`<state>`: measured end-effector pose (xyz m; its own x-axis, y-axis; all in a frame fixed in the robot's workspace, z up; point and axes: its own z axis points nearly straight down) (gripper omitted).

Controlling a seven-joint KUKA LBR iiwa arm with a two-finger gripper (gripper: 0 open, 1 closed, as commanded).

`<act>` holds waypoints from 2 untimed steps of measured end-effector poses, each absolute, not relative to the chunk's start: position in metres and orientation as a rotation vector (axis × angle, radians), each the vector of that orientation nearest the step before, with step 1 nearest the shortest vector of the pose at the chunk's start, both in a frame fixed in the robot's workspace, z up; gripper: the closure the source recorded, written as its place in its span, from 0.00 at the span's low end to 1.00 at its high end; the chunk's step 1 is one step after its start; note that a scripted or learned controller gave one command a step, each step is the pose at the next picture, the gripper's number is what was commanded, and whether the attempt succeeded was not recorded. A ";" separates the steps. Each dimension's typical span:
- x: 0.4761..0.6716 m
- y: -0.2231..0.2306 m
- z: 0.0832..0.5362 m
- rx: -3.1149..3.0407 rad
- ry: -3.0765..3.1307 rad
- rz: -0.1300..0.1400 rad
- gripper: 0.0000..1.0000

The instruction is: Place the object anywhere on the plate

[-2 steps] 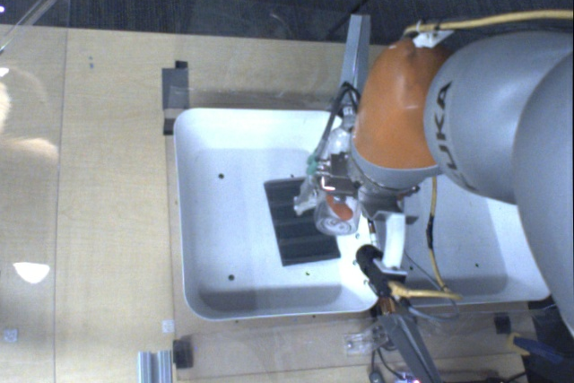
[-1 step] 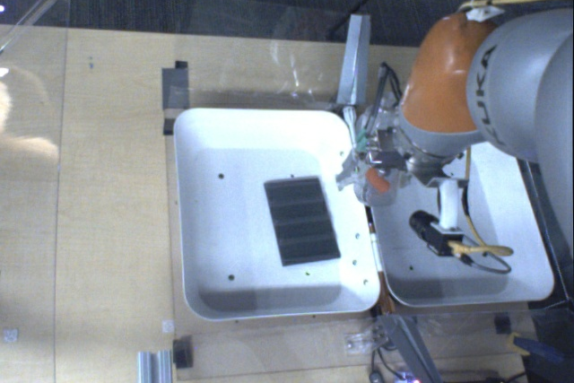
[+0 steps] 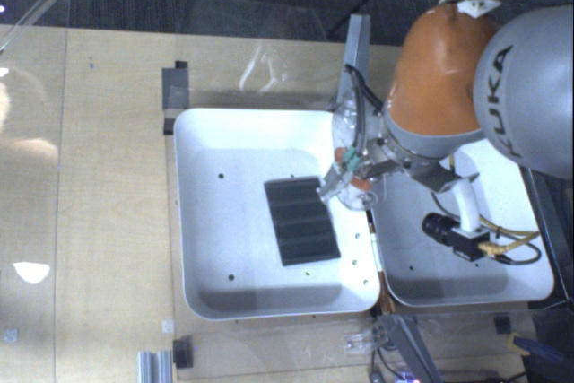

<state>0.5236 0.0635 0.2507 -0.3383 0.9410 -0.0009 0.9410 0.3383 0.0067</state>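
Plate, the dark ribbed rectangular one, lies flat near the middle of the left bin, turned slightly askew to the walls. From the camera view I see my gripper hanging over that bin's right side, just beside the plate's upper right corner. Something small with orange and green on it sits at my fingertips; I take it to be the object, but glare and blur keep me from making out its shape, and I cannot tell whether I am clenched on it or merely hovering near it. My orange band and grey arm spread over the right bin, hiding much of its floor

I judge the step in hand to be the carry toward the plate, close to its end. If I do hold the object, the next move calls for a short shift left and down until I am over the ribbed surface, then a low release so the piece does not bounce or roll off the edge
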 end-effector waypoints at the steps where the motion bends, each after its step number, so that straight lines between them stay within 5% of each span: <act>1: 0.654 0.007 0.204 1.525 2.742 0.003 1.00; 2: 0.656 0.008 0.216 1.519 2.739 0.009 1.00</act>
